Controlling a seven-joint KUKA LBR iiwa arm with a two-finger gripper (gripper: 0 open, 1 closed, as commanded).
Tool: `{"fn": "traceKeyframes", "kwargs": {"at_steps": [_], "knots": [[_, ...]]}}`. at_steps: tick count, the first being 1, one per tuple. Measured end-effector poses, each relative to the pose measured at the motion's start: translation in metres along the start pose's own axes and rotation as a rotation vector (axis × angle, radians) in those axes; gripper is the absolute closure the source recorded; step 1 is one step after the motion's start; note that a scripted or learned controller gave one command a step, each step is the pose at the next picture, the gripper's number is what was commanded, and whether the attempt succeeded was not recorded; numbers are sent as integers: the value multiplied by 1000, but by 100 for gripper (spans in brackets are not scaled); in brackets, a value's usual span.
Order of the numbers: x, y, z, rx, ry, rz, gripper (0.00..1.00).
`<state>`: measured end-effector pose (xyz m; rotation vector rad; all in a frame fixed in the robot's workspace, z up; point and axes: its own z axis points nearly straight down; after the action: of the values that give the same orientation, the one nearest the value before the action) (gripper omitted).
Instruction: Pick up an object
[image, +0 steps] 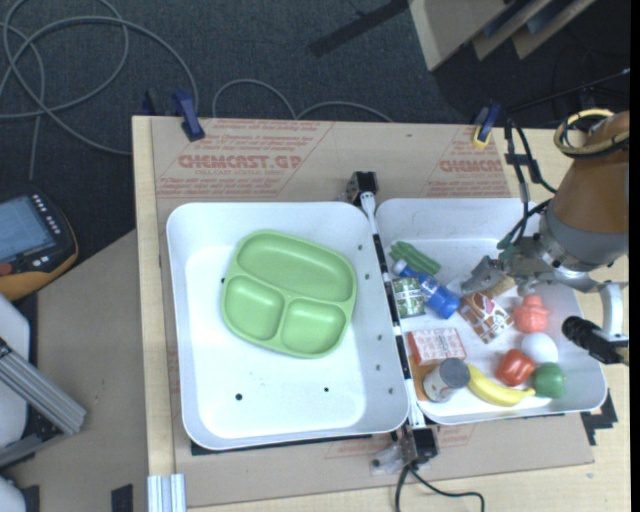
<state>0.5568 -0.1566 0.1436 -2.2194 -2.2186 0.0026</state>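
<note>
The left bin (200, 300) holds 1 green divided plate (288, 293). In the right bin (450, 215), a blue bottle (432, 293) and a red-patterned carton (487, 314) lie just left of and below the gripper (497, 272). Its 2 fingers seem parted, touching nothing I can make out. A banana (497, 391) lies nearer the front.

Red print "CHEMCAST GP" repeated on brown bench sheet (240, 160); other labels unreadable.
</note>
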Motion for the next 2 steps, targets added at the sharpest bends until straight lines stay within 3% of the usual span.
{"fn": "traceKeyframes", "kwargs": {"at_steps": [1,2], "knots": [[8,-3,40,-19,-8,2,0],[7,-2,29,-24,-10,3,100]]}}
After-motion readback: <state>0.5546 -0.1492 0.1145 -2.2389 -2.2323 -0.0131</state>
